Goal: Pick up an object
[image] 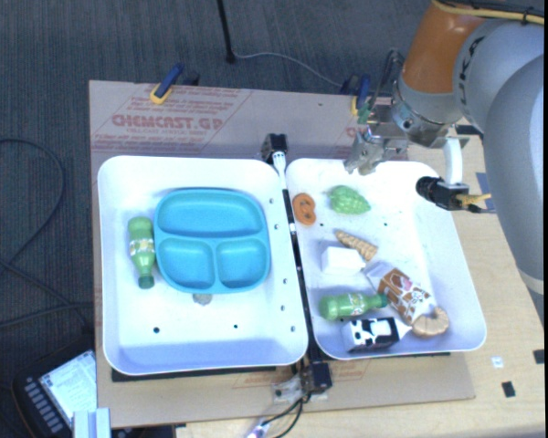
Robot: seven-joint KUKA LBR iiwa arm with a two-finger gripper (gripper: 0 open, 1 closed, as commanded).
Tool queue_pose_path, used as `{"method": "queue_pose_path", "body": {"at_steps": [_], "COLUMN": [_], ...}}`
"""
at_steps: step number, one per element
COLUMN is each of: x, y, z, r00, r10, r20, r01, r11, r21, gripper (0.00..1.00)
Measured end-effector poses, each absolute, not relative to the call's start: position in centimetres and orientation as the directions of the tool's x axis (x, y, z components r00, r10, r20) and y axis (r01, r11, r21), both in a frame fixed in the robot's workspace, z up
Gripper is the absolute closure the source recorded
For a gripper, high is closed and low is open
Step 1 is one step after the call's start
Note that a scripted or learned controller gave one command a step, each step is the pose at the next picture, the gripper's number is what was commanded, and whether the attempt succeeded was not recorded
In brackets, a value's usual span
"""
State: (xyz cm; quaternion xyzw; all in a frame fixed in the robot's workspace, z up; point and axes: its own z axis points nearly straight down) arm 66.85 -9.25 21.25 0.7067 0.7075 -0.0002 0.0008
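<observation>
L bin (119, 336): blue tray (212, 238), green bottle (142, 250); R bin (457, 272): mixed toys; gripper (363, 158) grasp state unclear.

One fixed camera looks down at a slant on the bench (493, 336) from above its near edge, far enough back to take in both white bins whole. The left bin (119, 327) and the right bin (457, 318) lie side by side across the middle. Dark carpet (36, 62) fills the far and left margins. The arm (493, 53) enters from the right, far corner.
</observation>
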Motion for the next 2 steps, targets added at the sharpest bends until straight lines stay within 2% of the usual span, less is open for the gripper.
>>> {"method": "queue_pose_path", "body": {"at_steps": [1, 2], "x": [66.9, 66.8], "y": [-3.4, -3.3], "z": [24.6, 21.0], "r00": [-0.003, -0.001], "r10": [1.000, 1.000], "r20": [0.000, -0.002], "r01": [1.000, 1.000], "r11": [0.003, 0.001], "r21": [0.002, -0.002], "gripper": [1.00, 1.00]}}
